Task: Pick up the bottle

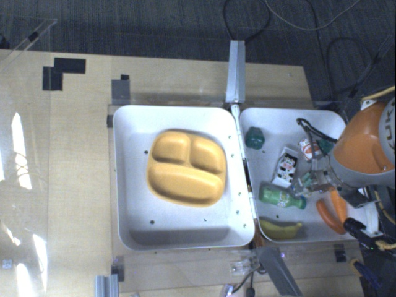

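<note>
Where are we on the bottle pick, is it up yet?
Not yet. Done: the arm has reached into the right bin, and the gripper sits by the cap end of the bottle. In hand: closing in on the bottle; whether it is gripped I cannot tell. Left: the bottle lies flat on the bin floor above the banana, so grasp and lift remain.

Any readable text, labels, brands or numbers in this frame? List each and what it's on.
None can be read.
Bottle: green label, too blurred to read.
Small white box: dark print, too small to read.
Can: red and white marks, not legible.
Black patches on the bench: plain shapes, no text.
</note>
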`<action>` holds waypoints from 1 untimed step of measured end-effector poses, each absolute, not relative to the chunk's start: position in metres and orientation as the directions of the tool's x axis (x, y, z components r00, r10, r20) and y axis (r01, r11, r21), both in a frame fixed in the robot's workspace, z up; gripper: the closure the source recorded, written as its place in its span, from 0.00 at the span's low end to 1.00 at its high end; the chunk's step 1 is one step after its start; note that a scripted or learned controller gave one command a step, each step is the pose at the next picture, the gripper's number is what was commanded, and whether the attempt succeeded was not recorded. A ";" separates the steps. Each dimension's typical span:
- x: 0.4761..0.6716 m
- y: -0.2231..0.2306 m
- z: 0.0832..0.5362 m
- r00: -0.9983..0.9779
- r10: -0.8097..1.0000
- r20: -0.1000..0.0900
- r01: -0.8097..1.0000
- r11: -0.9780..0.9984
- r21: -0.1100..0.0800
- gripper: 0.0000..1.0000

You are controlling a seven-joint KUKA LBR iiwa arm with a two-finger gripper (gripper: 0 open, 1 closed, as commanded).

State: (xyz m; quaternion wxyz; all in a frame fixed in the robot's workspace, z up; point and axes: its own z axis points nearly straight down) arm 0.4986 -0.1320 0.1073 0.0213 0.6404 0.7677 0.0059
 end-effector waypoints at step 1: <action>0.498 -0.133 0.107 -0.177 0.984 -0.028 0.983 0.178 0.036 0.00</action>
